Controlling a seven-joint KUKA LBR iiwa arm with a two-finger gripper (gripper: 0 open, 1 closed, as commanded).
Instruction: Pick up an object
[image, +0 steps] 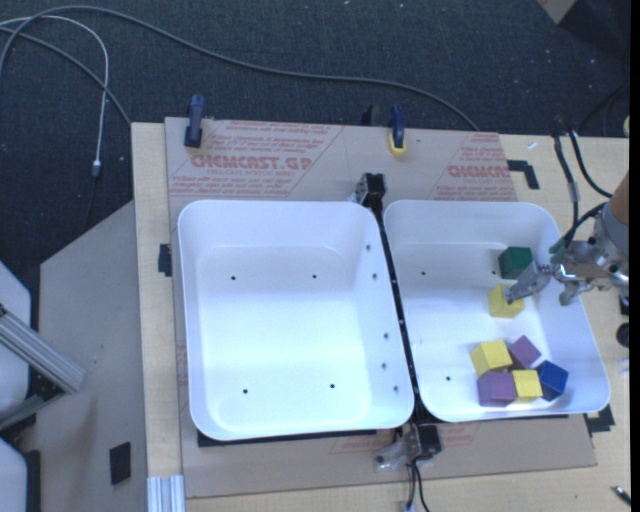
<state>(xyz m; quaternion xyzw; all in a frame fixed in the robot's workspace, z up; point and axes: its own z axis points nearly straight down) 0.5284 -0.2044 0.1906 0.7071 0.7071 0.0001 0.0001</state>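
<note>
Yellow block — just beside pincer.

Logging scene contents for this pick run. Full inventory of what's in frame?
white bins: 2, white, side by side on the bench; left bin, right bin
green block: 1, green, right bin, far right part
yellow block: 1, yellow, right bin, just nearer than the green one, at the gripper's fingertip
block cluster: 5 in the right bin's near right corner; yellow, yellow, purple, purple, blue
clamps: 2, blue and yellow-tipped, on the board's far edge
cables: several, on the dark floor
gripper: 1, metal, over the right bin's right side
</note>
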